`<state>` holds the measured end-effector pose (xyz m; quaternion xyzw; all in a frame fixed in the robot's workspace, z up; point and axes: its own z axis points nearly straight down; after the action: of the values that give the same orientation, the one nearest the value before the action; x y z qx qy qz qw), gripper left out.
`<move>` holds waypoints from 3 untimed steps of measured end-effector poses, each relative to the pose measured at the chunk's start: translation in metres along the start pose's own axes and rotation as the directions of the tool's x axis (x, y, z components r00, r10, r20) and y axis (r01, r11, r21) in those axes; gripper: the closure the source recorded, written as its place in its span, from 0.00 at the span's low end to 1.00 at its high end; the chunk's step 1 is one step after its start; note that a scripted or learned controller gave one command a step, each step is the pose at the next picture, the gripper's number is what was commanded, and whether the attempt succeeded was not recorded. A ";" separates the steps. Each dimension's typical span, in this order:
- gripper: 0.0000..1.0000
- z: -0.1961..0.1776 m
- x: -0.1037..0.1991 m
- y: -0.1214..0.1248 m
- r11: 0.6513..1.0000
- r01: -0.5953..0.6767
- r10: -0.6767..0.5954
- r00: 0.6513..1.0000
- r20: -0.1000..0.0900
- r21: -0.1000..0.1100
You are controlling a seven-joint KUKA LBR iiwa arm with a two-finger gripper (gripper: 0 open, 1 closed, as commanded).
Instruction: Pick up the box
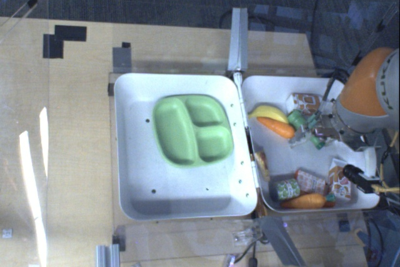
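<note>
A small printed carton, the box (304, 101), is being seen in the right bin (275, 87), near its far wall, lying flat with a brown and white face turned up. Just beside its near edge the gripper (310, 132) is being lowered among the items; whether the fingers are spread or closed cannot be told, as they are being blurred against a green object beneath them. The grey arm (369, 94), with its glossy orange band, is being extended in from the right. A curved yellow banana (269, 112) and a tapered orange carrot (275, 127) are being observed touching each other to the left of the gripper. Along the bin's near wall, a second carrot (304, 201), a crinkled packet (310, 181) and another small carton (340, 183) are being noted close together. In the left bin (134, 197), smooth white plastic with rounded corners, a matte green tray (192, 129) with three moulded compartments is being held.
</note>
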<state>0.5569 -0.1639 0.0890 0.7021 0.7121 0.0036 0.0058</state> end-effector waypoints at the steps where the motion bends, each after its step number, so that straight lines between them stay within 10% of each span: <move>1: 0.00 -0.001 0.006 -0.056 0.999 0.047 -0.047 0.999 -0.002 0.001; 2: 0.00 -0.043 -0.007 -0.068 0.998 0.059 -0.059 0.998 -0.003 0.008; 3: 0.00 -0.001 0.027 -0.066 0.985 0.174 -0.174 0.985 0.000 0.000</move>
<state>0.4907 -0.1378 0.0891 0.6372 0.7707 0.0030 0.0062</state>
